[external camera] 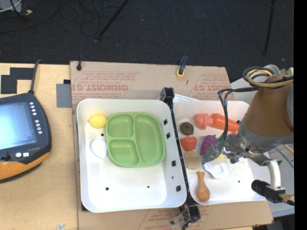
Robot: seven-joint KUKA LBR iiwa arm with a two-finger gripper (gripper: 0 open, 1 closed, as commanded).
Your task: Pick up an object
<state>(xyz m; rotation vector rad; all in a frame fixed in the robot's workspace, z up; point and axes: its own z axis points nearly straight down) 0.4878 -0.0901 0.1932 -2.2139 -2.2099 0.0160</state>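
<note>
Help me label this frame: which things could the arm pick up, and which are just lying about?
Pickable: purple grapes, red pepper, carrot, chicken drumstick, brown doughnut, lemon, white egg.
Lying about: green divided tray, teach pendant, yellow clamp.

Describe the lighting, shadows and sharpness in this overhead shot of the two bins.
Camera view: even, soft lighting, with no harsh glare on the left bin; the green tray and yellow ball cast only faint shadows. The floor behind the bench is dark and underexposed. The arm darkens part of the right bin beneath it. The picture is slightly soft, so small toys such as the purple grapes lack fine detail.
</note>
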